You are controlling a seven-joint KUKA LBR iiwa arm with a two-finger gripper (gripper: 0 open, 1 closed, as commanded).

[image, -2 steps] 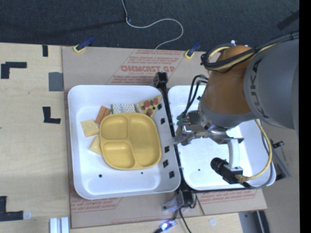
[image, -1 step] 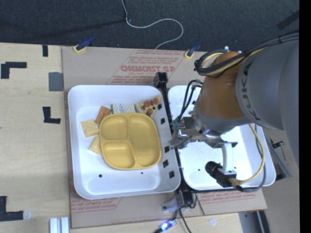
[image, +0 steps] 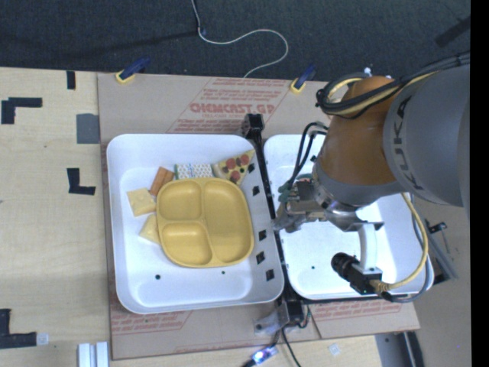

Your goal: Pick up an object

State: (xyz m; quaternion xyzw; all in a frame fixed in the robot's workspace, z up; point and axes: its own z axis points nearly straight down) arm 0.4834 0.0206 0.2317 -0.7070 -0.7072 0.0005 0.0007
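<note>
On the left side of the desk, black tape marks lie on the pale wood, and one of them is cut off by the picture's edge. Next comes a cardboard sheet under both bins. Its red print seems to read CHEMCAST GP, while the smaller red lines around it are too faint to read.

The left bin holds all the loose objects. A yellow plate with three compartments lies in its middle. Smaller pieces at the plate's left and far rims seem to be partly covered by it: two pale yellow squares, an orange-brown piece, a green and white dotted piece and something like a pizza slice near the bin's right wall. What these small pieces really are is hard to say.

The gripper is just right of the wall between the bins, over the right bin's left edge and apart from the plate. Its jaws are hidden under the wrist, so I cannot tell if they are open or closed. The right bin is mostly covered by the grey and orange arm; white floor shows at its near and right parts.
</note>
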